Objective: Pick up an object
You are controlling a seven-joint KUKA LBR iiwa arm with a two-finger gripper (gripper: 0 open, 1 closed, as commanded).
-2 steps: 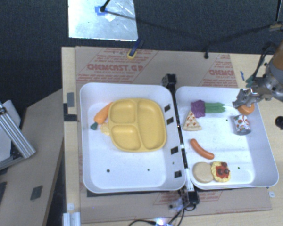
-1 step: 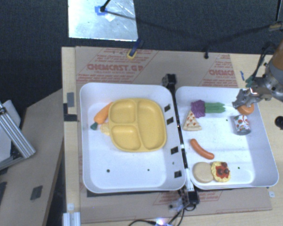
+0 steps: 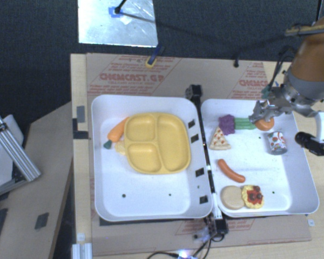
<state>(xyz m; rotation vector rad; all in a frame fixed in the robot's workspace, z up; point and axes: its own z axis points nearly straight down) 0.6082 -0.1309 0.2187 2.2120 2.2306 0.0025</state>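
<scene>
Your gripper (image 3: pixel 261 116) is hanging low over the far part of the right bin (image 3: pixel 302 166), right at an orange toy (image 3: pixel 265 124), and you cannot tell from this angle what state it is in or whether it is gripping anything. The orange toy is peeking out just below the gripper, and a green piece (image 3: pixel 244 124) is lying just to the toy's left, touching a purple toy (image 3: pixel 227 123). Beyond the purple toy, towards the bins' shared divider, a pizza slice (image 3: pixel 220 140) is lying flat. Nearer the camera than the orange toy, a small can (image 3: pixel 277 142) is resting on its side, and a sausage (image 3: pixel 231 170), a round cookie (image 3: pixel 231 197) and a spaghetti toy (image 3: pixel 252 196) are sitting further forward. Well away from the orange toy, the left bin (image 3: pixel 105 198) is holding a yellow divided plate (image 3: pixel 154 143) with a carrot (image 3: pixel 116 130) at its left edge.
</scene>
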